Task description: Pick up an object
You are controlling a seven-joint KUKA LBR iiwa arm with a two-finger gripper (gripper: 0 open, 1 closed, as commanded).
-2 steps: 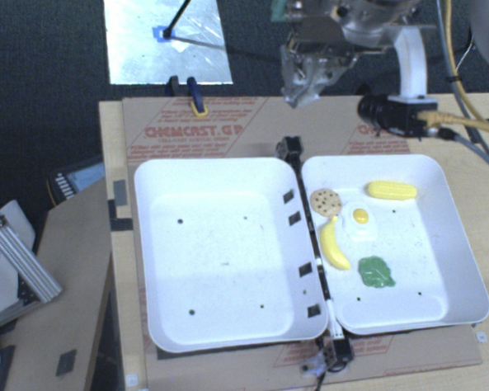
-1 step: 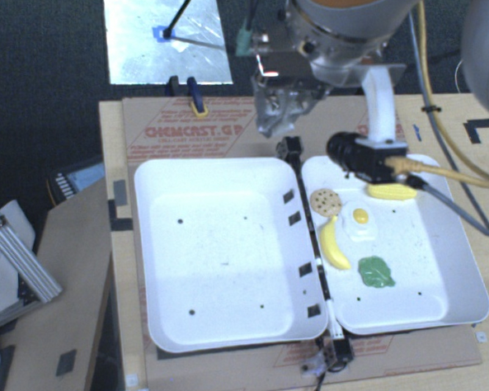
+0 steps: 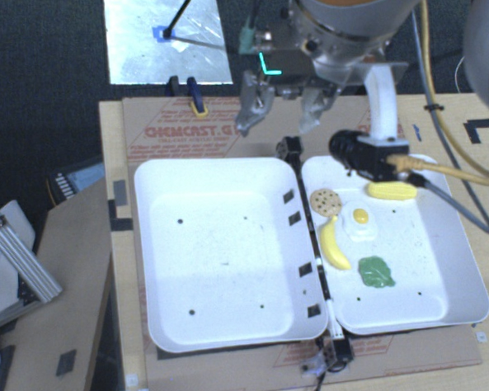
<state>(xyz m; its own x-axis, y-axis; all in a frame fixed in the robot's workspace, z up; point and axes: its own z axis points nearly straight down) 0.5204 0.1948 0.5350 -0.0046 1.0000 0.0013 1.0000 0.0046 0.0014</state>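
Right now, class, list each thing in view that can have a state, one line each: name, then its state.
gripper: open, raised over the bench behind the bins, holding nothing
banana: lying in the right bin, by the divider
cookie: flat in the right bin
fried egg: flat, yolk up
green leaf: flat in the right bin
yellow piece: lying near the back wall

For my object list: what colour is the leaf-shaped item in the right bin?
Green; the leaf-shaped item shows clearly in the camera view.
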